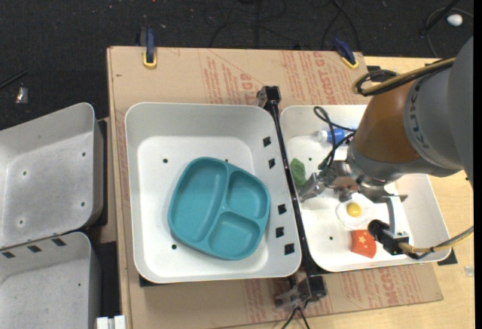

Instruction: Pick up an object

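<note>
Hand [312,186] low in right bin [331,256], beside green object [299,170].

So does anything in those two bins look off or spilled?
Nothing stands out. The teal tray lies flat, turned at an angle, in the left bin. Small items, including a fried-egg toy and a red piece, lie loose in the right bin.

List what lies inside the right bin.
In the right bin: a fried-egg toy, a red block, a green piece. The arm covers the bin's middle and whatever lies beneath.

Two white bins [143,169]; one teal tray [218,207]; one toy egg [354,209].
</note>
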### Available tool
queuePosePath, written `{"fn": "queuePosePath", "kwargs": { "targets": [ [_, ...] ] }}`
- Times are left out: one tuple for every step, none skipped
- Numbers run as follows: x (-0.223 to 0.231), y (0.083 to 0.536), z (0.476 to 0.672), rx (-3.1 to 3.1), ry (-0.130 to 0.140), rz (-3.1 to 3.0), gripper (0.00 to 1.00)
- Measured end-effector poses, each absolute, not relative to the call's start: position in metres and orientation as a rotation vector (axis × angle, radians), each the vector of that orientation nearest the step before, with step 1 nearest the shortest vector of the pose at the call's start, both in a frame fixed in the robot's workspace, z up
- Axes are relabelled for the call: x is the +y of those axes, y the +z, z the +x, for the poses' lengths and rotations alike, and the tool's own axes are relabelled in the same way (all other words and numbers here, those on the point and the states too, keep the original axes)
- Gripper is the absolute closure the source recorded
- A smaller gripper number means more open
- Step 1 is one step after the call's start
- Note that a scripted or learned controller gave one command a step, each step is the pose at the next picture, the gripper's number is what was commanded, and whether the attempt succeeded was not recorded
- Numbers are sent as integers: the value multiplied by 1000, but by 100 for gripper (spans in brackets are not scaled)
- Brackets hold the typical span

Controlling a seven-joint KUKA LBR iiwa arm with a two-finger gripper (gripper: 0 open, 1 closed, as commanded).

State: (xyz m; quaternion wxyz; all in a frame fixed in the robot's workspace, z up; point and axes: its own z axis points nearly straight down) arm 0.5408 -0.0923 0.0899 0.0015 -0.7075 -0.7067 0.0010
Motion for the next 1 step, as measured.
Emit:
{"fn": "queuePosePath", "kwargs": {
  "targets": [
    [-93,102,541,-2218,0,-2224,100]
  ]
}}
